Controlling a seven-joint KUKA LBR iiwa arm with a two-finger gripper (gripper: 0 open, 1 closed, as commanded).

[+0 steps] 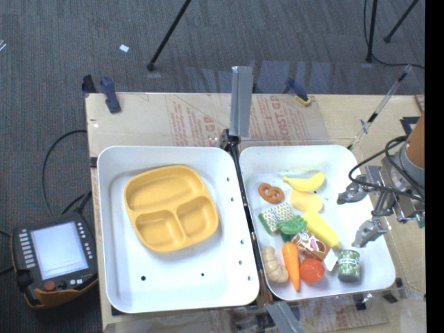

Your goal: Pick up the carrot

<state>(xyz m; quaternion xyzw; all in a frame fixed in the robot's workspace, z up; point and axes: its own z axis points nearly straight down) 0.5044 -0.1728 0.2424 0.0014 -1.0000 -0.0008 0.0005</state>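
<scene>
Your carrot (pixel 292 265) lies at the near edge of the right bin (pixel 345 157), well left of and below the claw (pixel 361 216), which hangs released over that bin's right side. Around it sit a tomato (pixel 311 270), banana (pixel 305 182), pretzel (pixel 270 192) and cup (pixel 349 264). The left bin (pixel 114 164) holds a yellow divided plate (pixel 171 207).

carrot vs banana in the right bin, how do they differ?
The orange tapered plastic carrot lies near the front edge of the right white bin, tip pointing forward; the yellow curved plastic banana lies toward the back, crosswise. The carrot is straight, the banana bent. Both are toy foods, lying flat, untouched by the gripper.
</scene>
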